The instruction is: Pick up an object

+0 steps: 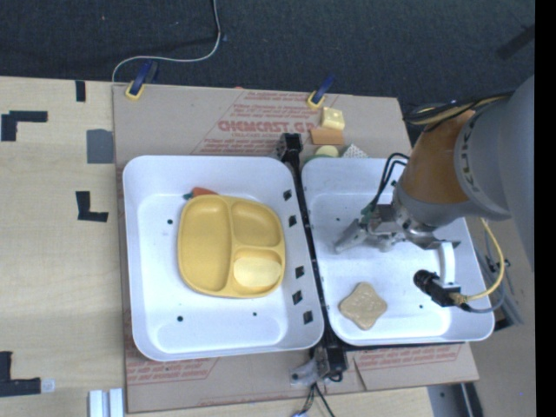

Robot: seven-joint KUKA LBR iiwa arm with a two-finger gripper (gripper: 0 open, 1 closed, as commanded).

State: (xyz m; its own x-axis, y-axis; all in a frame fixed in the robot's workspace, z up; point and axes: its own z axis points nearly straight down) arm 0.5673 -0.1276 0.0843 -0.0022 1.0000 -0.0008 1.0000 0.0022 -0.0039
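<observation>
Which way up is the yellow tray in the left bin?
Right way up: the yellow tray lies flat with its compartments facing the camera.

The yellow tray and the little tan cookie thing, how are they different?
The yellow tray is much bigger than the tan cookie-shaped piece. The tray lies in the left bin, the tan piece in the right bin, below the gripper. The tray is bright yellow with three hollow sections; the tan piece is dull beige, lumpy, with no sections. Both lie flat on a white bin floor, untouched.
</observation>
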